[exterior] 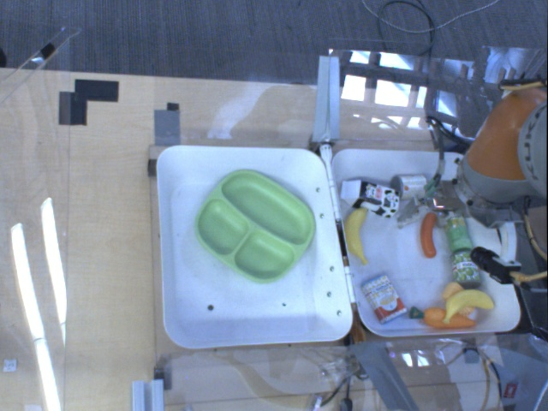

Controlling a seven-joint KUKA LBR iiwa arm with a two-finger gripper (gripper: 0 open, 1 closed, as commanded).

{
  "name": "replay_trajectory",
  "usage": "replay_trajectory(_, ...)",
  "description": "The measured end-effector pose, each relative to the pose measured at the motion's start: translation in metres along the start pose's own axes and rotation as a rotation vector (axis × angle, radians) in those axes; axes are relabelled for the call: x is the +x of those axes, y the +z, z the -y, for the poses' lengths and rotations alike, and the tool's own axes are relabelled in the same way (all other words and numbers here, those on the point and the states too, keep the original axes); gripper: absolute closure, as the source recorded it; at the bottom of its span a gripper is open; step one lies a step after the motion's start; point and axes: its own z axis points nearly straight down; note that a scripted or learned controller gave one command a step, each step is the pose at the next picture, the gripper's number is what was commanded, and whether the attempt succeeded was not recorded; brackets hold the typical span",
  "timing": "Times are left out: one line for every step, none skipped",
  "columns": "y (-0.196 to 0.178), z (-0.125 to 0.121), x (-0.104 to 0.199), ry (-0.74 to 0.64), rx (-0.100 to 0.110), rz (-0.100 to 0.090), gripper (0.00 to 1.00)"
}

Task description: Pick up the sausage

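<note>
Sausage [427, 235] in right bin [402, 264]

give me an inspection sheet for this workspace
surface: wooden bench with left bin and right bin
job's things: sausage lies in right bin
clutter: green plate in left bin; banana, cow carton, can, green bottle, snack box, carrot in right bin
grippers: gripper just above sausage
cables: black cable on floor
surroundings: grey carpet

2 bins [171, 315], 1 plate [255, 224], 2 bananas [354, 236], 1 sausage [427, 235], 1 bottle [461, 248].
</note>
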Motion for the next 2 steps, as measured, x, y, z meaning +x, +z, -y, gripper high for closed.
replay_trajectory(-0.010,-0.002,-0.001,-0.008,-0.006,0.009,1.00)
replay_trajectory(0.003,-0.014,0.048,-0.322,0.004,0.016,1.00)
